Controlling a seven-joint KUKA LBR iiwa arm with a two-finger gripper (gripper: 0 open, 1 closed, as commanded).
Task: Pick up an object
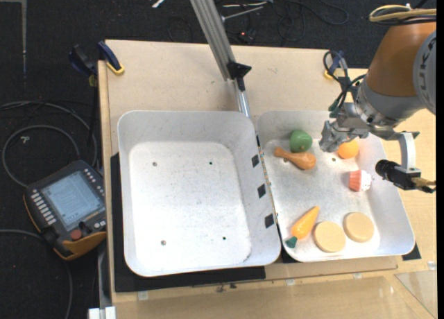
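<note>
The right bin holds a green ball, a tan drumstick, an orange fruit, a pink and white cake piece, a toy carrot and two tan round discs. My gripper hangs low over the bin's far side, between the green ball and the orange fruit, and it partly hides the fruit's left edge. Nothing shows between its fingers.
The left bin lies beside the right one. A slanted metal pole comes down to the bins' far junction. Clamps sit at the bench's far corners. A teach pendant lies off the bench at left.
</note>
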